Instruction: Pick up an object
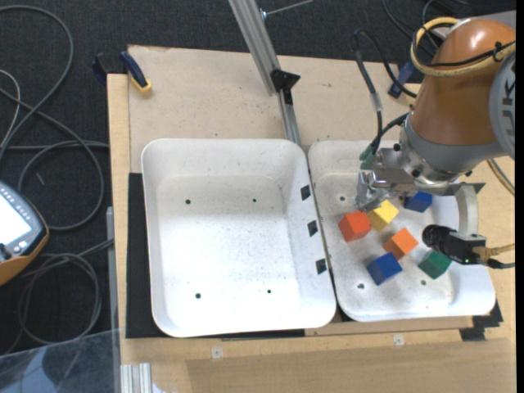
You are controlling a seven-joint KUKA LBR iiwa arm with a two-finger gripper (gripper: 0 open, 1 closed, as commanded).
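In the right bin lie several small blocks: a red-orange cube, a yellow block, an orange block, a blue cube, a green block and a second blue block. My gripper hangs low over the bin's upper left part, just above and left of the yellow block. Nothing shows between its fingers. The arm's orange band and grey wrist cover the bin's upper right part.
The left bin lies beside the right one, the two rims meeting at mid-bench. A slanted metal rail crosses the bench behind the bins. A blue and yellow clamp sits at the bench's far left corner.
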